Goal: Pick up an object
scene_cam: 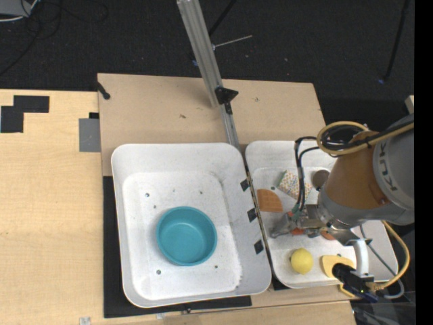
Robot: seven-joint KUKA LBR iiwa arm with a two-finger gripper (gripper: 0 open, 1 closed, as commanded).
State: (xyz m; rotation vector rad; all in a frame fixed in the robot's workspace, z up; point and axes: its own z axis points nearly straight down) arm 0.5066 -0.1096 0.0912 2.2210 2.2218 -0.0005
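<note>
the grey arm with its orange band (pixel 358 181) reaches low into the right shallow white bin (pixel 270 156). the left shallow white bin (pixel 135 164) holds a round teal plastic bowl (pixel 187 235). the gripper (pixel 289 226) sits between a flat orange piece (pixel 269 200) and a small yellow ball (pixel 302 261); its grip state cannot be judged.

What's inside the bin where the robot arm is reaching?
The right bin holds a yellow ball, an orange piece, a speckled thing and a yellow item. The arm covers the rest.
</note>
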